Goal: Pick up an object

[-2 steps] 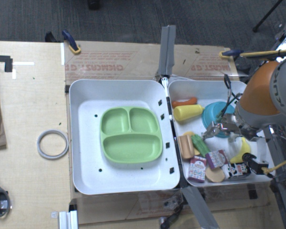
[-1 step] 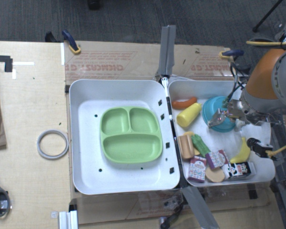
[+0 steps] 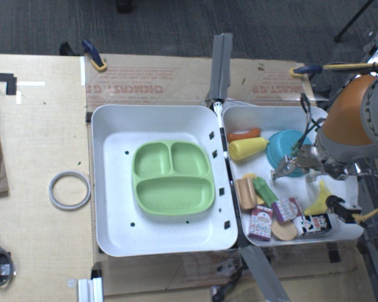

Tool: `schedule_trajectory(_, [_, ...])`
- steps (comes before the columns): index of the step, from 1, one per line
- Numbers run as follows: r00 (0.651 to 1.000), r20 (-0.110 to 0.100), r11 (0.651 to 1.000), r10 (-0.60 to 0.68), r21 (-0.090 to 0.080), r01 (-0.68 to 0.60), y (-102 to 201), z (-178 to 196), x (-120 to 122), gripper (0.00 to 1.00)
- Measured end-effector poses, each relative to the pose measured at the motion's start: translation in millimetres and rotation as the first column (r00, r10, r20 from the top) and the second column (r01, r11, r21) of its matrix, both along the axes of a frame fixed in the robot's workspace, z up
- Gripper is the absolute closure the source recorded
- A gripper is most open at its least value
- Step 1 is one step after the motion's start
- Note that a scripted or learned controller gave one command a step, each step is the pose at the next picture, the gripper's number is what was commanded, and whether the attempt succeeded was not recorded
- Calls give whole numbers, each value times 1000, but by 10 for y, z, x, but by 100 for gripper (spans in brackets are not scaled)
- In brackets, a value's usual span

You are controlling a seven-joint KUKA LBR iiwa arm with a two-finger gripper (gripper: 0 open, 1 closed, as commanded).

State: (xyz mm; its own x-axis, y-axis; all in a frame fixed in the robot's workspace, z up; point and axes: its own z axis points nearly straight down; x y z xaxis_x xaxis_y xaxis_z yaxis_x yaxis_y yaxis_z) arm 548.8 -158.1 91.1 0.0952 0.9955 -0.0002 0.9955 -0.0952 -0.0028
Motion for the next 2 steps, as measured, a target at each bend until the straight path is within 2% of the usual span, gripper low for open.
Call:
schedule_trajectory(1, [990, -20, 990, -143, -4, 143, 243, -12, 348, 0])
schedule_trajectory(2, [989, -41, 990, -142, -5, 142, 232, 41, 293, 100])
